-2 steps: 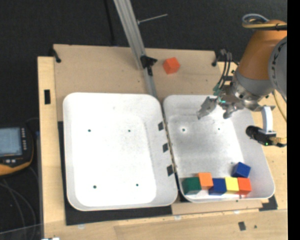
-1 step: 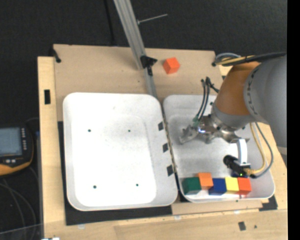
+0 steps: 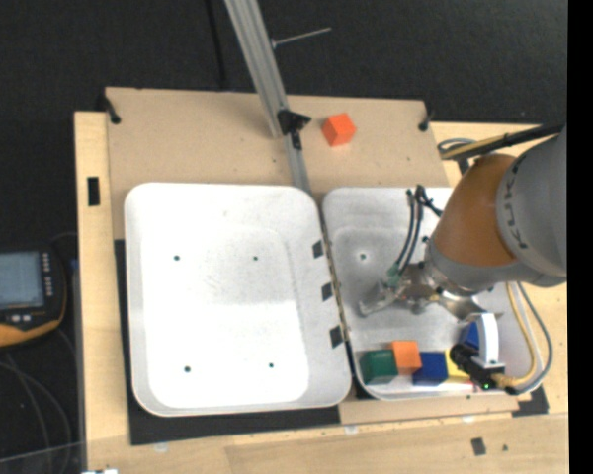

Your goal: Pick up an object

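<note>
The bench (image 3: pixel 208 126) carries two white bins: the left bin (image 3: pixel 222 294) and the right bin (image 3: pixel 361 225), where the grey-and-orange arm (image 3: pixel 499 225) comes in from the right. Below its wrist, the claw (image 3: pixel 381 299) sits low over the middle of the right bin; how wide it stands, I cannot tell. Now the blocks, lined up along that bin's near edge: green block (image 3: pixel 379 365), orange block (image 3: pixel 406 355), blue block (image 3: pixel 431 365). They lie just nearward of the claw, the green one closest. A second orange cube (image 3: pixel 338 129) sits outside the bins at the bench's far side, well apart.
</note>
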You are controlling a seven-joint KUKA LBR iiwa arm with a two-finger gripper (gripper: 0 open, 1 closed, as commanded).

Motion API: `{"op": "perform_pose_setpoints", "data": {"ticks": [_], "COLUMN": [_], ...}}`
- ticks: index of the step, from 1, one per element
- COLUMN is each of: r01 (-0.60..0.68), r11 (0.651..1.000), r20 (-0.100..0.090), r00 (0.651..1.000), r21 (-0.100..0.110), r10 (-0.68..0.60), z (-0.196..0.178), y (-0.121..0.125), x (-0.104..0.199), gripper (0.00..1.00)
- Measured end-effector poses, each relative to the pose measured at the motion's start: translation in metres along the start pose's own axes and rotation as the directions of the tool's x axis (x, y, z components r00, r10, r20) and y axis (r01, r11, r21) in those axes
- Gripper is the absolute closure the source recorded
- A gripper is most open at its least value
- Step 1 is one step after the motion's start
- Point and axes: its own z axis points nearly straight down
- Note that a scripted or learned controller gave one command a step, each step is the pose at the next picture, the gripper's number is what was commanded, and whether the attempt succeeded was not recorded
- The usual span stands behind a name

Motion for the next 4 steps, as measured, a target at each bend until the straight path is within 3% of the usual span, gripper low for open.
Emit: {"op": "perform_pose_setpoints", "data": {"ticks": [1, 2, 3, 4], "r01": [-0.002, -0.003, 0.008, -0.001], "r11": [1.000, 1.000, 1.000, 1.000], "r20": [0.001, 0.003, -0.001, -0.001], "r00": [1.000, 1.000, 1.000, 1.000], "r21": [-0.004, -0.006, -0.009, 0.006], "r10": [0.002, 0.003, -0.008, 0.001], "z": [0.000, 0.000, -0.085, -0.027], "y": [-0.023, 0.044, 0.064, 0.049], "x": [0.024, -0.048, -0.004, -0.032], "gripper": [0.00, 0.00, 0.00, 0.00]}}
